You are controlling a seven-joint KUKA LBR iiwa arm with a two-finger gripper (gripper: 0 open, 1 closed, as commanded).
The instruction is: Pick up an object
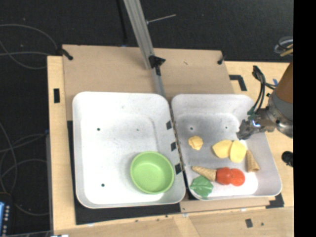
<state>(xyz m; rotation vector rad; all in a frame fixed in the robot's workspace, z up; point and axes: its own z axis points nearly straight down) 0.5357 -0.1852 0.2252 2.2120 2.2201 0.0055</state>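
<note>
Claw (245,131) low over right bin (207,107), seemingly just above yellow piece (237,151)

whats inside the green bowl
Nothing shows inside the green bowl; its whole bottom shows, bare green. The bowl covers the patch of the left bin floor beneath it.
</note>
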